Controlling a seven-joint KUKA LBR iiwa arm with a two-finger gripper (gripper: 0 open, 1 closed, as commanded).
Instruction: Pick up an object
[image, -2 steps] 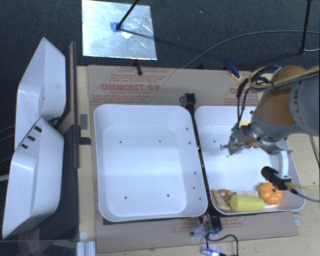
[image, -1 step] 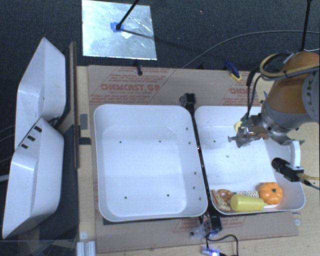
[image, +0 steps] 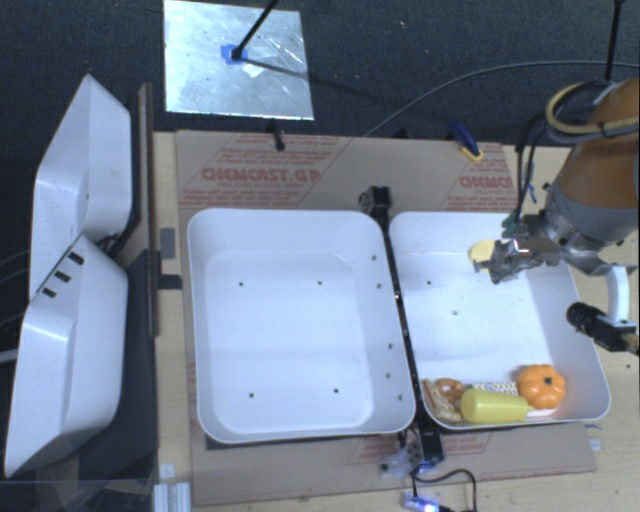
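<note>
My gripper (image: 506, 260) hangs over the far right part of the right bin (image: 450, 330), below the grey and orange arm (image: 595, 180). A small pale yellow object (image: 483, 252) lies right against the gripper's left side; I cannot tell whether it is held or just touching. Along the right bin's near edge lie an orange pumpkin-shaped toy (image: 541, 385), a yellow oblong object (image: 492, 406), a brownish pretzel-like piece (image: 445, 392) and a small striped piece (image: 489, 387).
The left bin (image: 290, 320) stands beside the right one, with a black divider clamp (image: 378, 200) between them at the far side. White covers (image: 75, 280) lie off the bench at the left. A black knob (image: 590, 320) juts over the right bin's right rim.
</note>
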